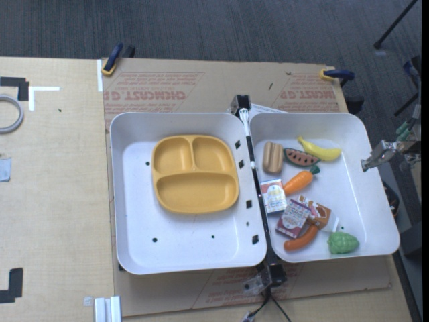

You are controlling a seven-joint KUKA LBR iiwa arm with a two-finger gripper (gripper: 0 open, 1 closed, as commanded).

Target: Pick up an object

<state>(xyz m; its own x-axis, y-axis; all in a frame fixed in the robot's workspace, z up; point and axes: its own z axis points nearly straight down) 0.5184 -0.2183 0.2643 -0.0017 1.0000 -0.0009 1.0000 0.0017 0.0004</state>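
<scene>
Pincer (pixel 377 157) at right bin's (pixel 365 200) right rim, grip state unclear, banana (pixel 320 149) well left.

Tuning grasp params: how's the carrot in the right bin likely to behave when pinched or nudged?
The carrot looks like moulded plastic, so probably stiff and light. Its tapered, rounded body may roll or pivot if pushed from the side, and smooth skin could slip from a pinch near the thin tip. It lies close beside the small carton, so a nudge might shift that too.
</scene>
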